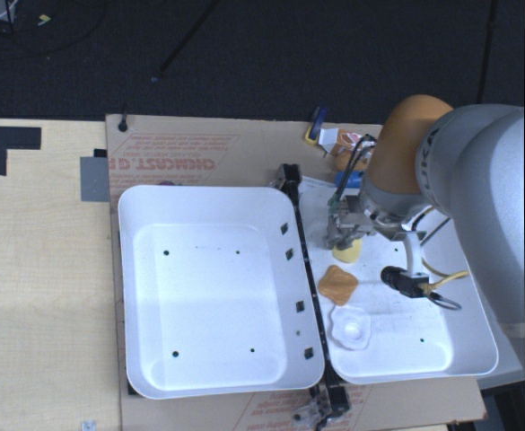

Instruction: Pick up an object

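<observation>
Claw low in right bin, nr its left wall | I can't tell finger state from my feed | pale yellow obj touching, just below claw tip | tan obj further below | clear cup beyond that | left bin well left of claw.

We see bulky smooth grey arm, rounded housing, orange band above wrist. We note dark cables along wrist, blue fitting, small metallic grey claw at end.
</observation>
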